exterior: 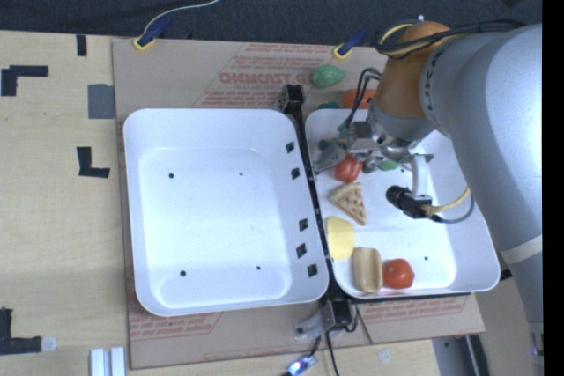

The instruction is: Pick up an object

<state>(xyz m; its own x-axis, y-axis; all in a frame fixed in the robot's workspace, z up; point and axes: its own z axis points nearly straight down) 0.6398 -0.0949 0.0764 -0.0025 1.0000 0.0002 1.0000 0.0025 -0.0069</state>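
Cardboard sheet (256, 82) — red print, mirrored and illegible — under both bins (211, 207)

One fixed camera looks down aslant on both bins (211, 123), arm (493, 101) entering right.

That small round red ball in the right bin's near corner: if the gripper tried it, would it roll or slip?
The small round red ball looks smooth and glossy, so it would probably slip from a two-finger pinch. Being round, it would likely roll if nudged, though the tan bread-roll-shaped piece touching its left side and the right white bin's wall nearby might stop it.
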